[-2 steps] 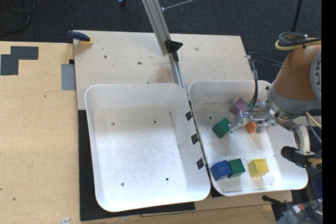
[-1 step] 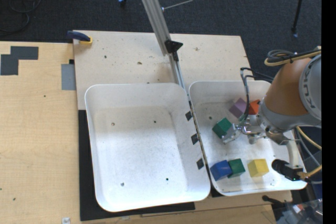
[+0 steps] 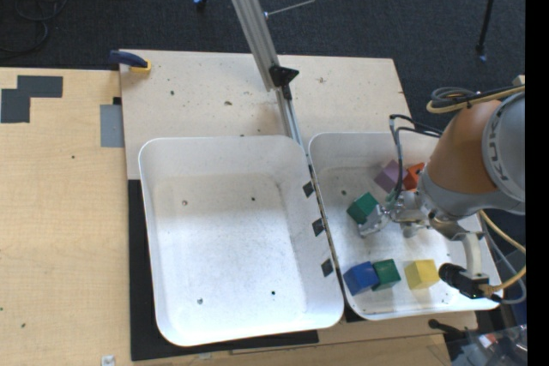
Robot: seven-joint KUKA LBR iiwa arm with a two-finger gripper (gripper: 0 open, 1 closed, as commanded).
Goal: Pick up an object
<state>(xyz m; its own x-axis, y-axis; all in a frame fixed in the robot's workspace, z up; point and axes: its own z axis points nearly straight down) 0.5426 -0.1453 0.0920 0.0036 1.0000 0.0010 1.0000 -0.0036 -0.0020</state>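
Right shallow white bin (image 3: 334, 152) holds 6 blocks: purple, orange, 2 green, blue, yellow; gripper (image 3: 375, 223) beside far green cube (image 3: 363, 207), jaw state unclear.

I see white bins (image 3: 223, 304); green block (image 3: 362, 207), purple block (image 3: 389, 176), blue cube (image 3: 360, 278), yellow cube (image 3: 421, 273); orange-banded grey arm (image 3: 476, 159).

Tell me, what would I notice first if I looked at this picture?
Probably the big grey arm with the orange band reaching in from the right, its gripper low in the right bin beside a green block. Next, the colourful blocks there: blue, green, and yellow in a row at the near edge, and a purple one further back.
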